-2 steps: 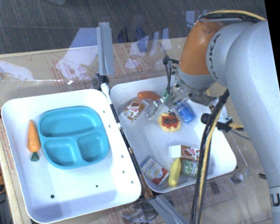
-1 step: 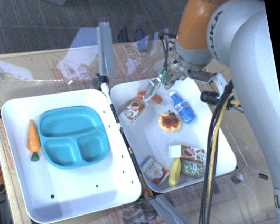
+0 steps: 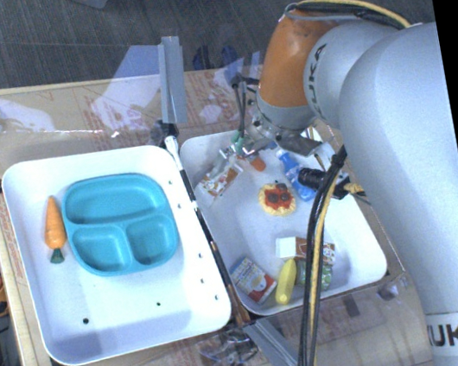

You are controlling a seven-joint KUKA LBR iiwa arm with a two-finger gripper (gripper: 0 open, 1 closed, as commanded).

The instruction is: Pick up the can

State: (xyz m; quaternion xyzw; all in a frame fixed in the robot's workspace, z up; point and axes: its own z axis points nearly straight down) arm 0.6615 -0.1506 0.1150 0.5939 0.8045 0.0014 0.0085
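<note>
The can (image 3: 325,262) lies near the front right corner of the right bin (image 3: 363,272), partly hidden behind a black cable, just beside a yellow banana-like toy (image 3: 286,282) and a small white block (image 3: 286,247). The end effector (image 3: 250,143) sits at the back of that same bin, well apart from the can, close to a tilted snack packet (image 3: 220,179); whether it is spread or pressed together I cannot tell, since the wrist hides it. Nothing appears gripped, so the step in hand looks like the approach. The next move would call for travelling toward the front of the bin, lining up over the can, then descending without nudging the banana toy or the small carton (image 3: 252,279).
</note>
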